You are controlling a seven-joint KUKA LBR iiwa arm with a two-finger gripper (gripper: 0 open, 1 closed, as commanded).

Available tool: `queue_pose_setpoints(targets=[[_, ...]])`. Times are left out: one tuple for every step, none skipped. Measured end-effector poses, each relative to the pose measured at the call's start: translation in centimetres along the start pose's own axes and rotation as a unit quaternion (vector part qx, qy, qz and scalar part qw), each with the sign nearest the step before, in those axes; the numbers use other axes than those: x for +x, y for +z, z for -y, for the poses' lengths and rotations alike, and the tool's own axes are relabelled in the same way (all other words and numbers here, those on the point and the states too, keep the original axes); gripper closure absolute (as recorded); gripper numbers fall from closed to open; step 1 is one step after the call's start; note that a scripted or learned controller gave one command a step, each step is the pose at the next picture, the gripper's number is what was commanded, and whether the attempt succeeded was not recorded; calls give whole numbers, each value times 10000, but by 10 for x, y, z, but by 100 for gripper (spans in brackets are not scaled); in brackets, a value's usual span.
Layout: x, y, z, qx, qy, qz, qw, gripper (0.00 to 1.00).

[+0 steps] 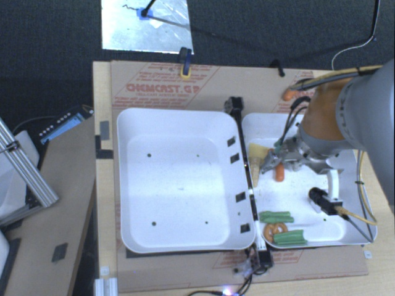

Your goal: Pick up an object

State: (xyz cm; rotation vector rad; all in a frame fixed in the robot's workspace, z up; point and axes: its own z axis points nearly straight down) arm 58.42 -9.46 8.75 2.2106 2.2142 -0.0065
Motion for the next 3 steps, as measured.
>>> queue_pose_setpoints(targets=[[2, -10, 0, 3, 6, -38, 10000, 100], [61, -102, -64, -16, -35, -59, 10000, 100], [126, -98, -87, 9, -41, -70, 10000, 100]])
